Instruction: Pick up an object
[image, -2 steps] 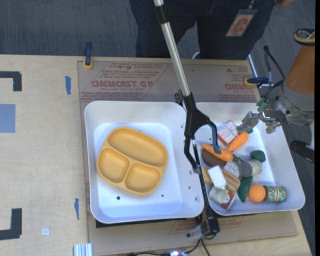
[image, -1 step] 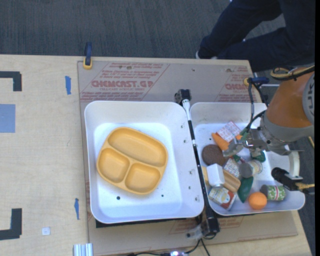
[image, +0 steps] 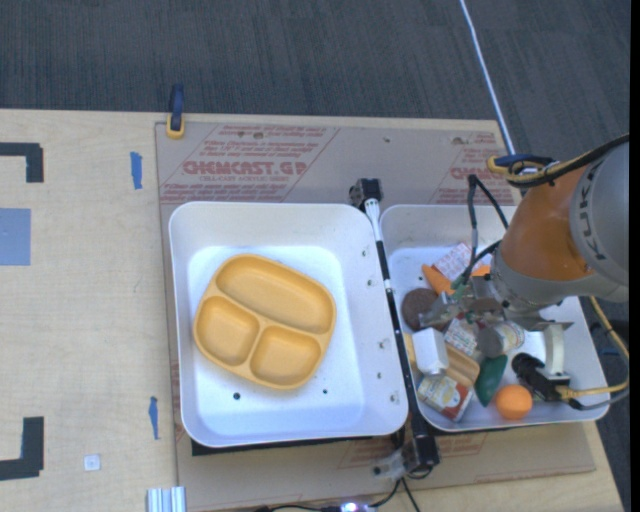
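The right bin (image: 400, 232) holds a heap of small objects. Among them are an orange ball (image: 514, 401), a dark green piece (image: 492, 376), a brown round piece (image: 417, 308), a small orange carrot-like piece (image: 436, 277), a white block (image: 428, 350) and a printed packet (image: 447, 391). The arm, with its orange band (image: 545, 235), reaches in from the right. My gripper (image: 468, 318) hangs low over the middle of the heap, beside the brown piece. The wrist hides whatever lies right under it.
The left bin (image: 190, 225) holds a yellow three-compartment plate (image: 263, 318). A black divider strip (image: 388, 290) runs between the two bins. A red-and-white wrapper (image: 454, 260) lies at the back of the right bin.
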